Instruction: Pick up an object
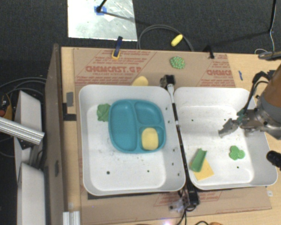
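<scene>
Oddly, the gripper (226,128) — open or pinched, I cannot tell — hangs just above-left of the green toy (236,153).

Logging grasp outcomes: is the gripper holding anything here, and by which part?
Nothing is held. The gripper hangs over bare floor of the right bin; no object sits between its fingers.

The arm (275,90) is getting chopped off by the right edge of the frame, so most of it isn't showing. The gripper (228,127) is looking pretty smeary, can't tell how it's set. The yellow piece (140,81) at the upper middle is hiding partly behind the left bin's rim (126,89).
</scene>
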`<state>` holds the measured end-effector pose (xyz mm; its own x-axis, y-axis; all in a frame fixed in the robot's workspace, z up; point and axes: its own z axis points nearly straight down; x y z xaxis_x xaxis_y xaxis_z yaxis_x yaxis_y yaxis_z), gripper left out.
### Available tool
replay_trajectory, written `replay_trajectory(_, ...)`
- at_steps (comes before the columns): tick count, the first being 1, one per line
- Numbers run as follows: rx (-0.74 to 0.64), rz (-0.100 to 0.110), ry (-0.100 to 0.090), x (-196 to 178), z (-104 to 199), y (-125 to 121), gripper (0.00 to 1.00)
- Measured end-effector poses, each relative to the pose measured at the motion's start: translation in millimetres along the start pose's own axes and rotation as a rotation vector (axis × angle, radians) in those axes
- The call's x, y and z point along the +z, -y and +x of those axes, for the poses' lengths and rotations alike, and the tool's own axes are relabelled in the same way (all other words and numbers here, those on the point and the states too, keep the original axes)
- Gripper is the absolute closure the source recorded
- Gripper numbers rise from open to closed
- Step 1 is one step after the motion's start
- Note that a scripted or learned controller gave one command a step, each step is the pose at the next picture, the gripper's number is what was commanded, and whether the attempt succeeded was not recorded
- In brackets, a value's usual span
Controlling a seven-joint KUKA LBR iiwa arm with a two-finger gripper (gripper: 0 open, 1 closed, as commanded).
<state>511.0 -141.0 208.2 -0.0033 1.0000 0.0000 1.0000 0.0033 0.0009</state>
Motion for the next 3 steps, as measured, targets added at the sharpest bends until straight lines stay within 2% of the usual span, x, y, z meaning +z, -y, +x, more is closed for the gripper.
replay_trajectory(1, 0.007, 0.006, 0.001, 119.8, -65.6, -18.8, 0.00)
replay_trajectory(2, 0.004, 0.002, -0.001, 124.6, -63.1, 16.1, 0.00)
replay_trajectory(3, -0.009, -0.008, -0.001, 116.2, -7.1, -61.9, 0.00)
